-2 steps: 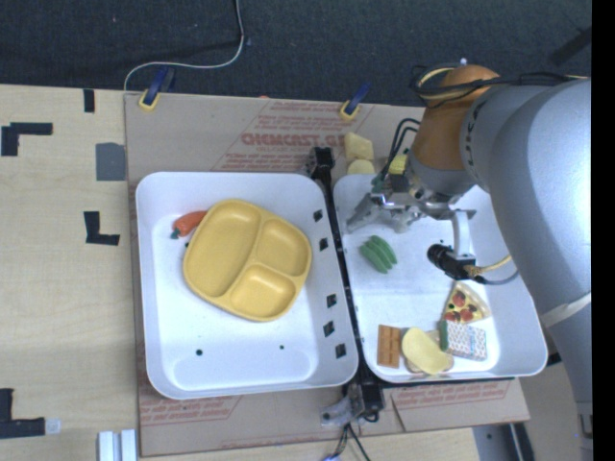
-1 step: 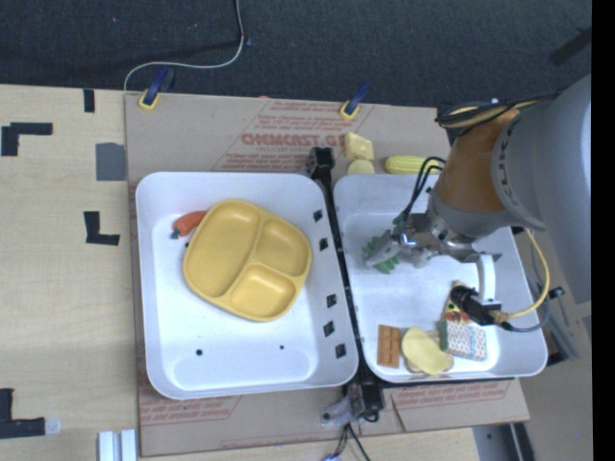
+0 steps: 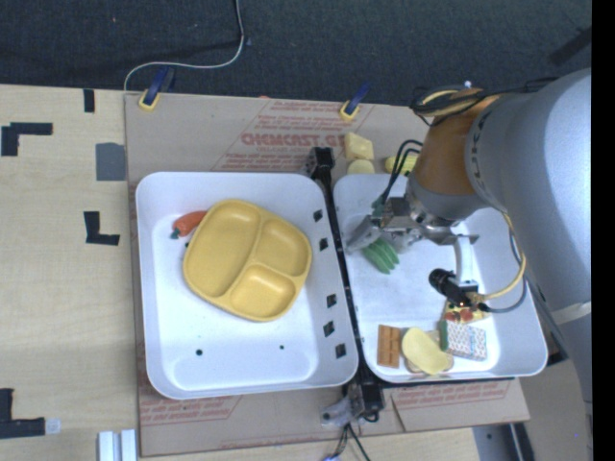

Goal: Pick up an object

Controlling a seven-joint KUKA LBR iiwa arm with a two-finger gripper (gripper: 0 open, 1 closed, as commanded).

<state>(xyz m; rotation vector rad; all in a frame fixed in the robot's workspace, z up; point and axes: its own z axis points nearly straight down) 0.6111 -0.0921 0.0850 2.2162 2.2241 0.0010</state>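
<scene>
Green ribbed object [image 3: 381, 254] lies touching the tool [image 3: 370, 235] in the right bin [image 3: 524, 339].

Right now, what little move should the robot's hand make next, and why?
Probably a small drop straight down onto the green toy. The hand sits right at it in the right bin, near the wall between the bins, and nothing shows the toy gripped yet. The other things in that bin lie farther off, toward the near edge.
</scene>
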